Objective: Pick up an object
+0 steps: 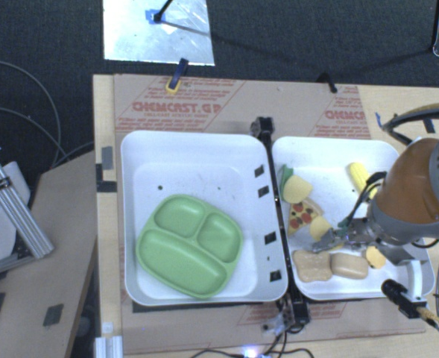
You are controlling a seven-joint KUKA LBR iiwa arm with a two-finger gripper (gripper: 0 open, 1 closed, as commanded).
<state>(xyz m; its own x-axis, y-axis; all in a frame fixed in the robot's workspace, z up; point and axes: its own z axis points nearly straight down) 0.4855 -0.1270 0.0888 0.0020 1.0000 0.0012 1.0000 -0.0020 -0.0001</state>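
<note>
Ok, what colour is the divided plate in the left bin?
Light green, seen clearly in the camera view: the three-compartment plastic plate lies in the left shallow white bin.

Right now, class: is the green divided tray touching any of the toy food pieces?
Apart. The camera view shows the green divided tray alone in the left bin, while the toy food pieces lie in the right bin, past the divider between them.

One camera, fixed above the bench (204, 95), looks down at a slant on both white bins — the left bin (141, 155) and the right bin (331, 151) lie side by side across the middle of the picture. It stands far enough off to take in the bench's edges and dark floor (40, 28) beyond — the arm (420, 185) enters from the right.
</note>
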